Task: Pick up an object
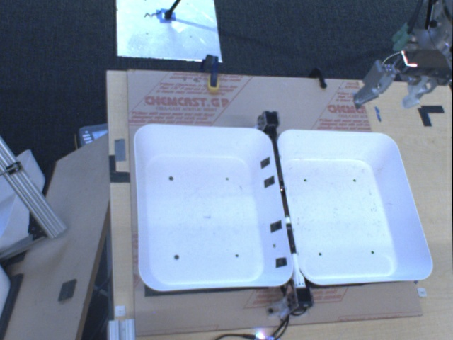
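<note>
Item: gripper (393, 83), hanging at the frame's upper right, beyond the far corner of the right bin (407, 183); grasp state cannot be told. Left bin (145, 190) lying beside it. No pickable object is presenting in either bin, so no bearing is assignable.

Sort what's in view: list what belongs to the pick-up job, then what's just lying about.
Job:
- gripper, beyond the far right corner of the bins
- left bin
- right bin

Lying about:
- yellow and blue clamp at the board's far edge
- shiny metal sheet on the dark floor
- aluminium rail at left
</note>
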